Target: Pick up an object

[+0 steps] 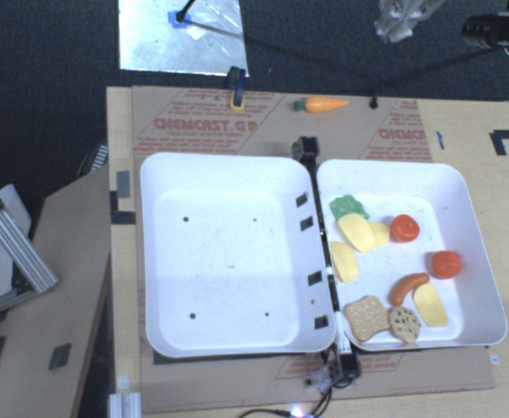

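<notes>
At the lower right of the frame, the right bin (476, 259) is seen to hold a cookie (404, 323), toast (367, 317), a sausage (408, 287), yellow pieces and two tomatoes (404, 228). A toy carrot (321, 104) is noted on the bench beyond the bins. The gripper (399, 17) is recorded at upper right, blurred; its opening cannot be told.

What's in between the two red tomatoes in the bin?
Nothing. In the camera view, only bare white floor of the right bin lies between the upper tomato and the lower tomato.
</notes>
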Controlling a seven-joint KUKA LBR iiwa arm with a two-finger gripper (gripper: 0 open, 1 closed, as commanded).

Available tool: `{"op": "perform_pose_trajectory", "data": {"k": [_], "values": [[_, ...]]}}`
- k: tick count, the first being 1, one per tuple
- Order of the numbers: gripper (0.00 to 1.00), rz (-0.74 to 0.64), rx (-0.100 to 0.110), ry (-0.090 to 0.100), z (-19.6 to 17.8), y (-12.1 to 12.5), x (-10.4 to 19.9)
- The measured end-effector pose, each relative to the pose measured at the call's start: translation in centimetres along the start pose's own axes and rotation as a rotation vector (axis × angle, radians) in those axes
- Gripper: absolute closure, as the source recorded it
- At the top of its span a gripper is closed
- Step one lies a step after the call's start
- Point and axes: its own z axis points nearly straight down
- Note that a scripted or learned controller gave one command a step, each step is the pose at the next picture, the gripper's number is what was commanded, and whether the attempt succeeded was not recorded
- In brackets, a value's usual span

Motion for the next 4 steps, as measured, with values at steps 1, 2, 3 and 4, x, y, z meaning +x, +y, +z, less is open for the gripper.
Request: {"op": "perform_pose_trajectory", "data": {"k": [1, 2, 3, 4], "values": [[1.0, 0.0, 0.003, 0.0, 0.1, -1.1, 1.4], [1.0, 0.0, 0.002, 0.0, 0.1, -1.3, 2.8], [1.0, 0.0, 0.003, 0.0, 0.1, -1.8, 4.0], [1.0, 0.0, 0.0, -0.001, 0.0, 0.0, 5.7]]}}
